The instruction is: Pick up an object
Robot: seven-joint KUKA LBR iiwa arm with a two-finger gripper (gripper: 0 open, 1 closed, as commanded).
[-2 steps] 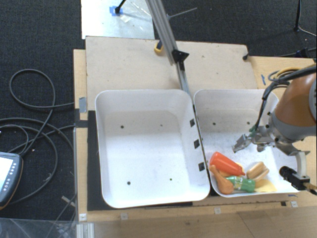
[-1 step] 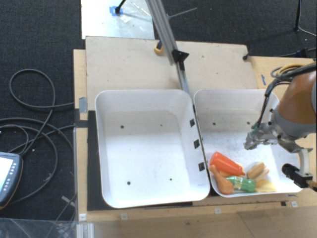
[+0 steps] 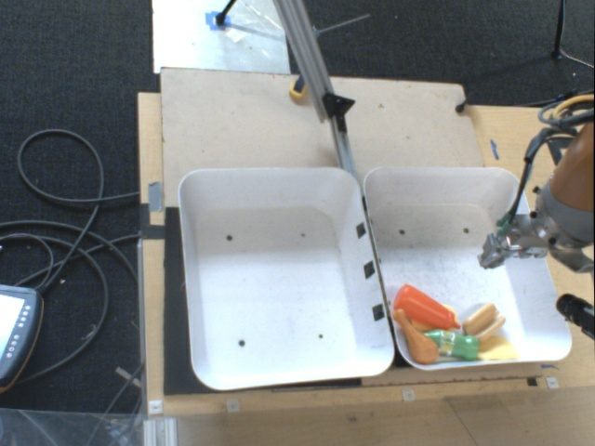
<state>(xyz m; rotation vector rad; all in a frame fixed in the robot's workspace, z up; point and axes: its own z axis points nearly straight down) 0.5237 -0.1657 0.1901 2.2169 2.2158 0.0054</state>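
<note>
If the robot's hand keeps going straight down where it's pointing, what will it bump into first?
Probably the bare floor of the right white bin, beneath the hand. The toy pile lies nearer the front, though depth is unclear.

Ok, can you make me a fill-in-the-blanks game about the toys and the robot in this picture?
1. All the toys lie in the ____ shallow white bin.
2. The bright orange carrot-shaped toy lies beside a ____ bottle-shaped toy.
3. The grey two-finger gripper is over the ____ bin.
4. The toys are piled at the bin's ____ edge.

Missing words: right; green; right; near
</note>
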